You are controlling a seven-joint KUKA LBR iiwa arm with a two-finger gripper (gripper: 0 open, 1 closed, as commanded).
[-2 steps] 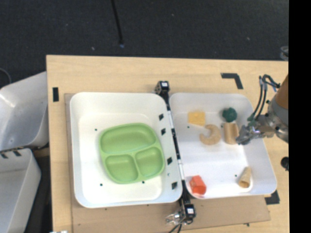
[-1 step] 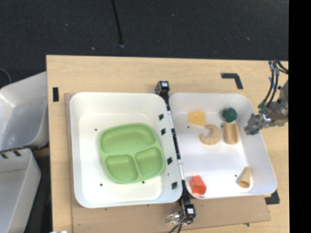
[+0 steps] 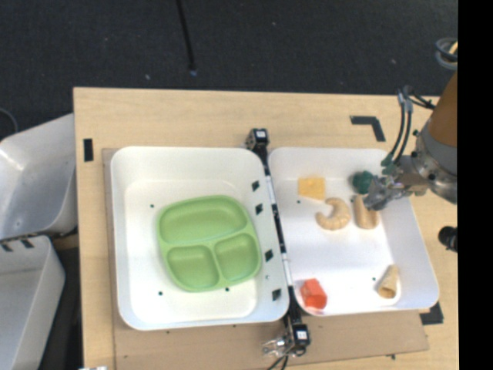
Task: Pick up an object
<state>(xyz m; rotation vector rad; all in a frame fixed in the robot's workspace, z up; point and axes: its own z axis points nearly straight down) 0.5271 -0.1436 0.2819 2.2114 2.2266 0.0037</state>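
The right bin holds several small items. A yellow block lies near its back left. A tan curved piece lies in the middle, with a tan stubby piece beside it. A dark green object sits just behind them. A tan cone rests at the front right and a red object at the front left. My gripper reaches in from the right, low over the tan stubby piece and beside the green object. Whether it touches either is unclear.
The left bin bears a green divided plate. A black-clipped divider runs between the bins. The grey and orange arm covers the right bin's back right corner. Wooden bench surrounds both bins.
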